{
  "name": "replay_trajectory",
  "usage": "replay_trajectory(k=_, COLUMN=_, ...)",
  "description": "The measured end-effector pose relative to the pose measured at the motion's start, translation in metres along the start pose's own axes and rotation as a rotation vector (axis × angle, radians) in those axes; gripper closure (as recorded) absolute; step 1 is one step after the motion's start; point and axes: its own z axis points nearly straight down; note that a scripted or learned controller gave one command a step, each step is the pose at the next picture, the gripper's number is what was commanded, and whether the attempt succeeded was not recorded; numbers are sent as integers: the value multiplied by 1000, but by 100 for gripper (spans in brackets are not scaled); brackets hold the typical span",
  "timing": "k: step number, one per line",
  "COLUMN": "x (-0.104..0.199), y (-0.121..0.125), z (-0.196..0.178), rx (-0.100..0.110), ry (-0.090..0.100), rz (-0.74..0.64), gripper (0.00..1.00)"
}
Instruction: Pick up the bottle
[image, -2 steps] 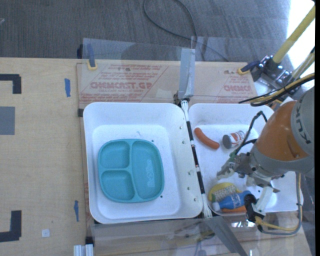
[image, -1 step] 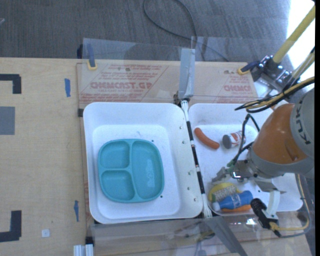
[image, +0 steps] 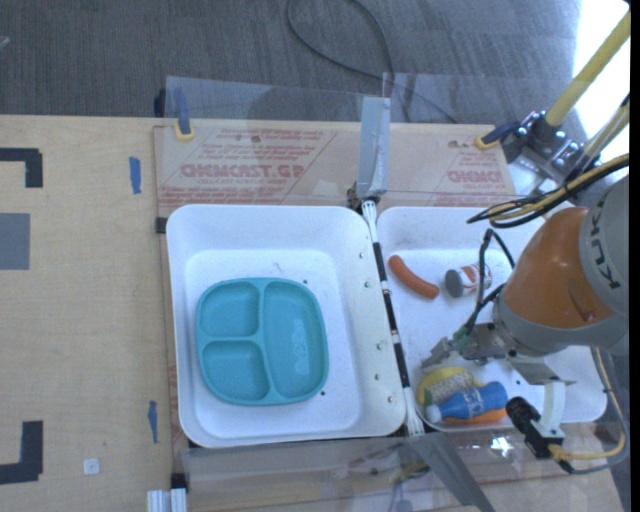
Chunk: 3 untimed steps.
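Observation:
The bottle (image: 476, 402) is blue with a white cap and lies on its side near the front edge of the right bin (image: 420, 232), cap pointing left. My gripper (image: 466, 346) hangs just above and behind it, under the orange band of the arm (image: 560, 280). The gripper looks apart from the bottle, with nothing visibly in it. The arm hides the right part of this bin.
A yellow object (image: 446, 380) touches the bottle's far side. An orange sausage (image: 413, 277) and a small grey and red can (image: 462, 280) lie farther back in the right bin. The left bin (image: 200, 235) holds a teal divided plate (image: 262, 340).

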Motion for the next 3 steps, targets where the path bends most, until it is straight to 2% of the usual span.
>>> replay_trajectory(k=1, x=-3, y=1, z=0, rx=-1, ry=3, rz=-126, gripper=0)
replay_trajectory(k=2, x=-85, y=10, z=-15, rx=10, ry=10, rz=-121, gripper=0)
replay_trajectory(k=3, x=-22, y=-3, z=0, rx=1, ry=-1, rz=-270, gripper=0)
